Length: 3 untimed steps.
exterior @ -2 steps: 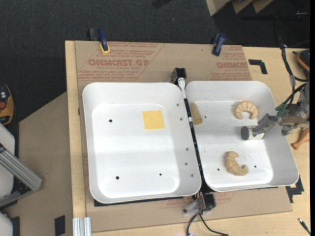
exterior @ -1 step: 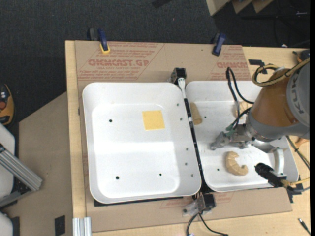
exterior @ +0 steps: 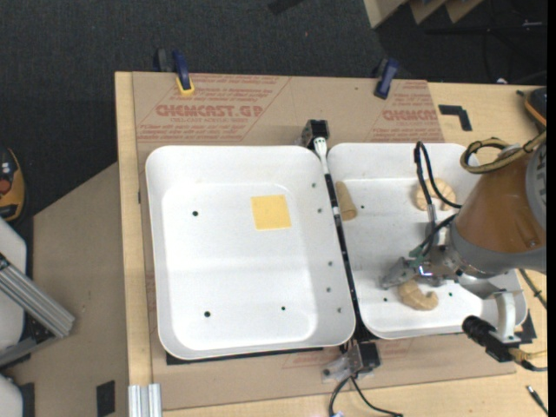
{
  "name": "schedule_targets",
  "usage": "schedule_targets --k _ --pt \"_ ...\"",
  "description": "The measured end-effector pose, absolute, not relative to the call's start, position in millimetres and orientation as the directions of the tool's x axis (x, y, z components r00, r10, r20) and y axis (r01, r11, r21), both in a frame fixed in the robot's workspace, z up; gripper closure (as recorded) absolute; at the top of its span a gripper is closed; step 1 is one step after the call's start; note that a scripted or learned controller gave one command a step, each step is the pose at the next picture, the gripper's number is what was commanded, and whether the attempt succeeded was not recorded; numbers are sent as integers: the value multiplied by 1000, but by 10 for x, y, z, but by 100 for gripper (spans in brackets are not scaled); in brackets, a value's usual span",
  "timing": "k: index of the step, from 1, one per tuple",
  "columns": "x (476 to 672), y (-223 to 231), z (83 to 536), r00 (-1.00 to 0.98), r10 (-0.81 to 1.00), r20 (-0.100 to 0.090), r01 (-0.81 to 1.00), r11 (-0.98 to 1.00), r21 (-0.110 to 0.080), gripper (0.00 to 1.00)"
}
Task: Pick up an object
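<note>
My gripper [exterior: 413, 273] is low in the right bin [exterior: 382, 168], near its front edge, at the end of the grey arm with the orange band [exterior: 504, 207]. A tan, rounded lump [exterior: 419, 298] lies on the bin floor just in front of the gripper, touching or nearly touching it; nothing is visibly held. A tan cylinder [exterior: 346, 201] rests against the right bin's left wall. Another tan piece [exterior: 425, 197] lies further back, partly crossed by a black cable. A yellow square [exterior: 270, 213] lies flat in the left bin [exterior: 174, 233].
A black divider [exterior: 337, 233] runs between the two bins. Blue clamps [exterior: 182, 69] [exterior: 386, 76] hold the brown board at the back. The arm's body covers the right bin's right side. Cables and a connector [exterior: 352, 363] sit at the front edge.
</note>
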State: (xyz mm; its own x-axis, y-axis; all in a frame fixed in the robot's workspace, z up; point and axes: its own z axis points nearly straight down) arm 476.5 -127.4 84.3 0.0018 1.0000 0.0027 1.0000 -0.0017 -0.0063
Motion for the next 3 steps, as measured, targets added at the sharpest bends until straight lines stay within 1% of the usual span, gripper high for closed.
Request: schedule_targets --k 1,2,3 --pt "4791 -1273 948 1 1000 0 1000 -1 0 100" --pt "5489 -607 1910 -11 1000 1 1000 11 15 100" --pt "5969 15 1849 -8 1000 -1 1000 8 5 100"
